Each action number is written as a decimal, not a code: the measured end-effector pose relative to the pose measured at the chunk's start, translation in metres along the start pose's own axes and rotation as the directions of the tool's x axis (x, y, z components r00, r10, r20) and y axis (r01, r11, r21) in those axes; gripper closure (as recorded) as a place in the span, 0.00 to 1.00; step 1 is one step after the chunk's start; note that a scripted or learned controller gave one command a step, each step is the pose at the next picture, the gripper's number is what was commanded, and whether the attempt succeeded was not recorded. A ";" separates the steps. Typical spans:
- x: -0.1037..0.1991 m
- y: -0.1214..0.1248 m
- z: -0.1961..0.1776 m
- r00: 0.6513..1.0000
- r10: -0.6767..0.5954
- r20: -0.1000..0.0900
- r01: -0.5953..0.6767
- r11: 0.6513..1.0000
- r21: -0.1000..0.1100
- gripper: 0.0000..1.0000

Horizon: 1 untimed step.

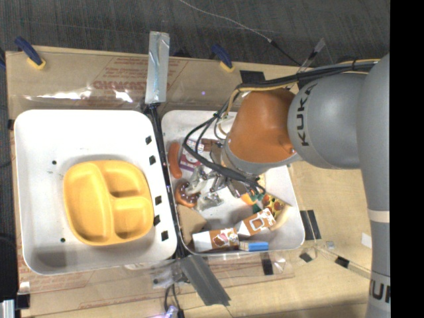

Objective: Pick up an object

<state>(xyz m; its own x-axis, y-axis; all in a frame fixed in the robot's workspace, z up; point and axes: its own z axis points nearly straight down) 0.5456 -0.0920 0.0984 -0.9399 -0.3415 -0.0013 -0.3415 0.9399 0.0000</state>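
Note:
My gripper (201, 189) reaches down into the right bin (291, 211), under the orange band of the wrist (262, 128). It hovers over a jumble of small objects at the bin's left side: a brown ring-shaped piece (185, 195), an orange-red item (174, 158) against the bin's left wall, and a pale object just below the metal fingers. Whether anything sits between the fingers is hidden by the wrist and clutter. A brown and white packet (220, 238) and a blue and white tube (255, 246) lie along the front wall. An orange patterned toy (267, 214) rests right of the gripper.
The left bin (33, 138) holds a yellow divided tray (108, 200) near its middle. A black divider with clips (159, 177) runs between the bins. The grey arm (344, 118) covers the right bin's back right part. Cables loop around the wrist.

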 end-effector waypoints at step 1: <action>-0.048 0.020 -0.150 0.994 0.105 0.013 -0.106 0.994 0.005 1.00</action>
<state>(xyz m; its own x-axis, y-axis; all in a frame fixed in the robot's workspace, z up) 0.5839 -0.0564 0.2483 -0.9706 -0.2404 -0.0142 -0.2404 0.9707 -0.0045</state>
